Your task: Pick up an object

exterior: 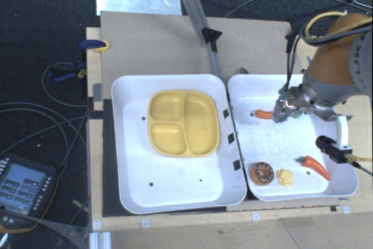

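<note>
Gripper [284, 111] over two carrots [315, 166]

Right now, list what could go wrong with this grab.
1. The gripper sits at one end of the small orange item, so an off-centre close might flick it aside.
2. That spot is close to the right bin's far wall, so the item could get pushed against it.

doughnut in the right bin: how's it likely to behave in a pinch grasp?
Toy doughnut looks small, so probably light. It lies flat, so it's unlikely to roll, though its rounded rim may slip from the claw. It sits near the yellow piece, which could get nudged.
</note>
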### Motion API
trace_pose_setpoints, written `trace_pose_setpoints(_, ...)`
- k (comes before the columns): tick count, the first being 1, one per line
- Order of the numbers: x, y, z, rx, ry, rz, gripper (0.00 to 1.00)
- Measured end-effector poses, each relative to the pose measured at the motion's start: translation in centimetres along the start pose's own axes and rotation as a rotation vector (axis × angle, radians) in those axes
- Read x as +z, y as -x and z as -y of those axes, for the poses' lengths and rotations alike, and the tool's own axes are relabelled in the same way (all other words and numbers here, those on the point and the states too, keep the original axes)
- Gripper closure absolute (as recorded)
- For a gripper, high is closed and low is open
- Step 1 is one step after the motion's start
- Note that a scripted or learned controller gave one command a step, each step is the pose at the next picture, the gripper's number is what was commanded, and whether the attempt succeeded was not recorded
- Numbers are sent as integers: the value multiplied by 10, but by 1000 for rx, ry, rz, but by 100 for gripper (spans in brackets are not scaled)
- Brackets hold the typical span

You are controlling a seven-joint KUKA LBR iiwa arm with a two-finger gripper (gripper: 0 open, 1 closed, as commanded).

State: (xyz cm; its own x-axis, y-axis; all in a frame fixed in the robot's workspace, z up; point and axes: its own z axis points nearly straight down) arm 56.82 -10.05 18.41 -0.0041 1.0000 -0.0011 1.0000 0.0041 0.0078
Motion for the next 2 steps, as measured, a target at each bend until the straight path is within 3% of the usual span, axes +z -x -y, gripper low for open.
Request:
trace_pose_setpoints(1, -59, 9, -7, -1, 1, 1, 100)
trace_pose_setpoints(2, -82, 9, -8, -2, -3, -1, 100)
